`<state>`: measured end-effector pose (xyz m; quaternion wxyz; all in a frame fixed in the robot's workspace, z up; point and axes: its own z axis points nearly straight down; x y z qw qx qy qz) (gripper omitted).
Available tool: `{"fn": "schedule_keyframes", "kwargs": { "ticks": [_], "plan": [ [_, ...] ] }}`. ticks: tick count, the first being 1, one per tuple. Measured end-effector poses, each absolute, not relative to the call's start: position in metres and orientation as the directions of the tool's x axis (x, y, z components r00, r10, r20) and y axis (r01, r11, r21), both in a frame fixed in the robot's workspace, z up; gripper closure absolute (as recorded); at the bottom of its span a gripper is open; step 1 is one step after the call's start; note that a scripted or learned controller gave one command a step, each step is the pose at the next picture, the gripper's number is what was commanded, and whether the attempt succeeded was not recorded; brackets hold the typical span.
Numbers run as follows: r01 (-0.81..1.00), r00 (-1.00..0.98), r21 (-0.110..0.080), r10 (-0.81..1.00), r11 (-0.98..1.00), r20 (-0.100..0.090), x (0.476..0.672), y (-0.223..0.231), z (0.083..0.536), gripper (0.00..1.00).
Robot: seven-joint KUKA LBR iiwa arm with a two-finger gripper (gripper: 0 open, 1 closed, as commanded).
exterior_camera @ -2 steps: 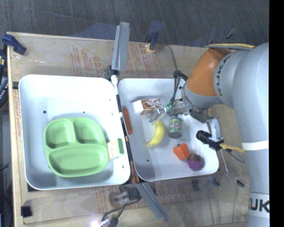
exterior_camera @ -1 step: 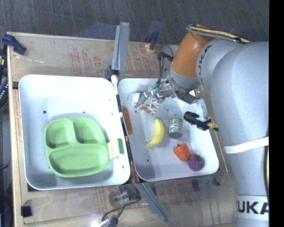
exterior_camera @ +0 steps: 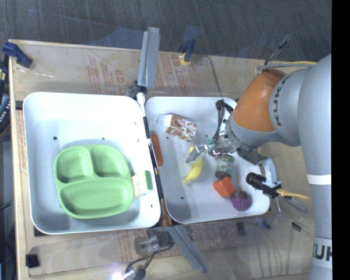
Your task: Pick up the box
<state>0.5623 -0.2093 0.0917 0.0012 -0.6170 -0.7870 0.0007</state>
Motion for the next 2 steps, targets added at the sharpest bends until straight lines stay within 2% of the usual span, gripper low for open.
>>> {"fn": "schedule_keyframes", "kwargs": {
  "ticks": [1, 2],
  "plan": [
    [0.969, -0.249, 0.000, 0.969, 0.249, 0.000, 0.624, -0.210, 0.143, 0.00],
    [0.950, -0.312, 0.018, 0.950, 0.312, -0.014, 0.662, -0.200, 0.110, 0.00]
  ]
}}
